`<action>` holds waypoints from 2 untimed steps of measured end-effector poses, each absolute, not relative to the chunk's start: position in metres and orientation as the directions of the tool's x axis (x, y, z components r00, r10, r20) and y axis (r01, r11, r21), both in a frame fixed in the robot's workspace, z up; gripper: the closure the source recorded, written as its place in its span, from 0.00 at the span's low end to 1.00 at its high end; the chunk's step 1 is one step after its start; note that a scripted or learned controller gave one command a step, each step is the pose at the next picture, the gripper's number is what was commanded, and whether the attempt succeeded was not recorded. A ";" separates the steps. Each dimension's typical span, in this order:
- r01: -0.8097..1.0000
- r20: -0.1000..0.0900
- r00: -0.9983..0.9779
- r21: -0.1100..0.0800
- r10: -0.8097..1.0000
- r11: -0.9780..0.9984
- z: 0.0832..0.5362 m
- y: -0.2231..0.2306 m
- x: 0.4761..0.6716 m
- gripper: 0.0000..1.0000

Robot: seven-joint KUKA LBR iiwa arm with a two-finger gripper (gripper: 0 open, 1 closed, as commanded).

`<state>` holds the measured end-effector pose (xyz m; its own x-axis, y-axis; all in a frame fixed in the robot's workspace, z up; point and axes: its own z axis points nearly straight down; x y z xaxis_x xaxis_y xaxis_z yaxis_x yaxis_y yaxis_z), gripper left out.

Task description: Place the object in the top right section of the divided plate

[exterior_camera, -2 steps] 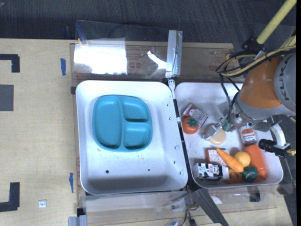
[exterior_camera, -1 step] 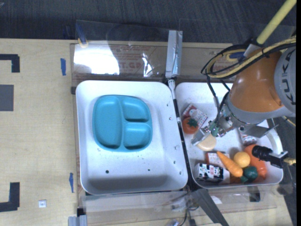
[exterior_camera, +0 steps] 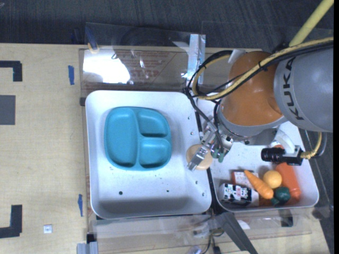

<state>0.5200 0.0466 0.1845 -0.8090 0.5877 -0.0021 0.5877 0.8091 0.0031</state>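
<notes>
Camera view: your tool [exterior_camera: 200,157] hangs over the bins' shared edge, pinching a tan disc [exterior_camera: 195,154]; the plate [exterior_camera: 139,137] lies left.

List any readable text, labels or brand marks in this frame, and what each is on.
"KUKA": on the grey arm housing, partly cut off by the cables.
Black-and-white carton in the right bin: print too small and blurred to read.
Nothing legible on the blue divided plate or the bench.
</notes>
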 end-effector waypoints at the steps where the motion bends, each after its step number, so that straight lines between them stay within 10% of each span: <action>1: 0.589 -0.003 -0.808 0.003 0.589 0.808 0.185 0.045 0.520 0.00; 2: 0.495 -0.003 -0.869 0.003 0.495 0.869 0.185 0.078 0.518 0.00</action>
